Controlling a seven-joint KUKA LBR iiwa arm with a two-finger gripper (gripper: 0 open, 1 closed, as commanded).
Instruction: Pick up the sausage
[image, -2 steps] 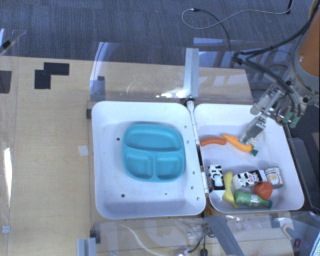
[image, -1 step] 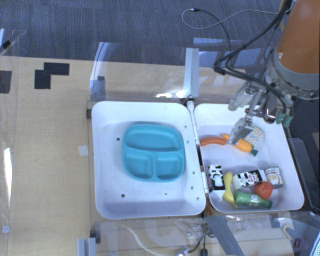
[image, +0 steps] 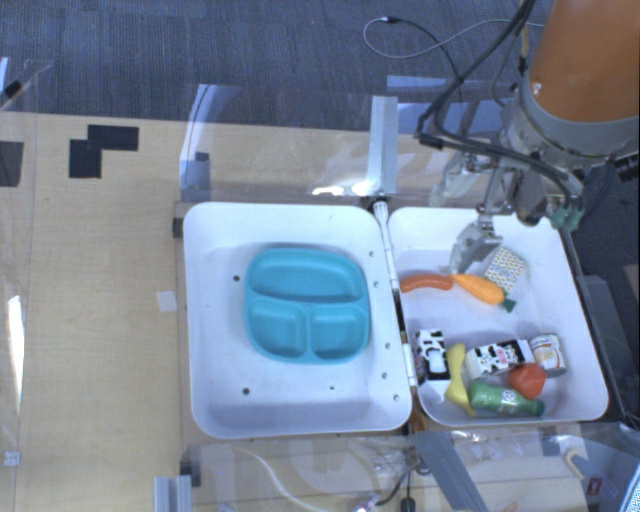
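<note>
The sausage (image: 426, 283) is a slim orange-red link lying flat in the right bin (image: 585, 330), near its left wall. An orange carrot (image: 479, 289) touches the sausage's right end. My gripper (image: 468, 252) hangs just above the carrot's left end, up and to the right of the sausage, and nothing shows in its grasp. The grey wrist with its orange band (image: 585, 60) rises toward the top right corner.
A patterned box (image: 505, 268) lies beside the gripper. Along the right bin's front edge sit a cow-print carton (image: 430, 355), a banana (image: 457, 378), a green bottle (image: 505, 400), a tomato (image: 528, 380) and a can (image: 547, 353). The left bin (image: 215, 300) holds a blue divided plate (image: 305, 303).
</note>
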